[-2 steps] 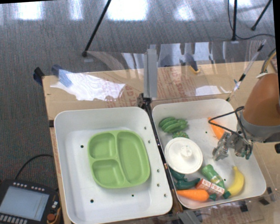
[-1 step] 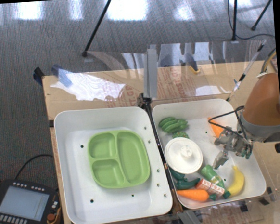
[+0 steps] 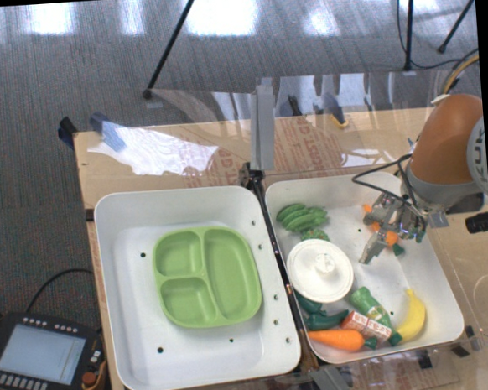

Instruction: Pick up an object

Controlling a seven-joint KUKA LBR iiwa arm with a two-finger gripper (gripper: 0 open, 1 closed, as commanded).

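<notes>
From my station I judge the pick not yet done: my claw (image 3: 380,240) sits low in the right white bin (image 3: 439,271) near its far right corner, beside a small orange object (image 3: 368,214), and I cannot tell whether anything is caught in it. The likely targets all lie in that bin: green pea pods (image 3: 300,217) at the far left, a round white lid (image 3: 320,269) mid-left, and a yellow banana (image 3: 412,315), an orange carrot (image 3: 339,339) and a green bottle (image 3: 372,308) along the near edge. The light-green divided plate (image 3: 207,275) lies in the left white bin (image 3: 128,325), so grasping and lifting remain.
</notes>
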